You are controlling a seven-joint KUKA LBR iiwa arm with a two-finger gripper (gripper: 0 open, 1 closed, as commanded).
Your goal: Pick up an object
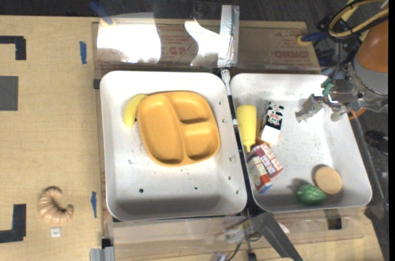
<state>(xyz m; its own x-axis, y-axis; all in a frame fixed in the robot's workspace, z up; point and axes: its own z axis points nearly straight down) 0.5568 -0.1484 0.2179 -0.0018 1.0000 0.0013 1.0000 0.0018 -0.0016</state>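
Worktop point(43, 130) wood is showing far on the left, and a curly tan toy point(55, 204) is lying there near the front edge, well apart from the bins. Next, the left bin point(117, 186) is holding a yellow divided plate point(179, 127) near its middle, with a banana point(131, 108) peeking out from under the plate's left edge. White floor is lying bare along this bin's front and left side. In the right bin point(355, 155), a yellow bottle point(247, 124) is lying along the left wall. A small black-and-white carton point(273, 121) is sitting just beside it, and a red-and-white box point(264, 167) is resting below them. A green thing point(310, 193) and a round tan disc point(327, 179) are touching near the front right corner. The middle floor of this bin is lying open. The pincer point(318, 104) is hanging above the bin's back right part, with its fingers spread a little and nothing between them.
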